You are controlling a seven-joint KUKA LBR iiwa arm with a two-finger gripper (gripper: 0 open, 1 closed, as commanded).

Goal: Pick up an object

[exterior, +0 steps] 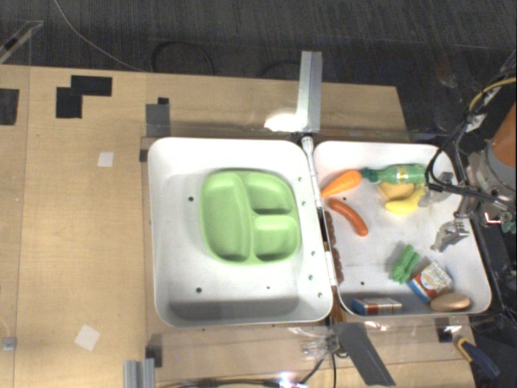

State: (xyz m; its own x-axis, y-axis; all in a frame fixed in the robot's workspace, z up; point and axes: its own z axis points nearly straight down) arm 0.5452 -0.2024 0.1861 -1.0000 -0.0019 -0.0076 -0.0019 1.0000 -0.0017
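Objects for picking lie loose in the right bin, the smaller-looking of two shallow white bins set side by side on a wooden bench. Largest of all is the left bin, which holds a green divided tray lying flat at its middle. In the right bin, going down in size: a green bottle and a yellow toy touching near the far wall, an orange carrot and a red sausage close to the shared wall, a green piece, a small carton, a pen-like tube and a brown lump along the near wall. The scatter looks random, as if tipped in. The gripper hovers over the right side of this bin, just right of bare floor, carrying nothing visible; whether its jaws stand wide or narrow cannot be told. The bin's centre offers the most open room; items hugging the walls would probably be harder to reach.
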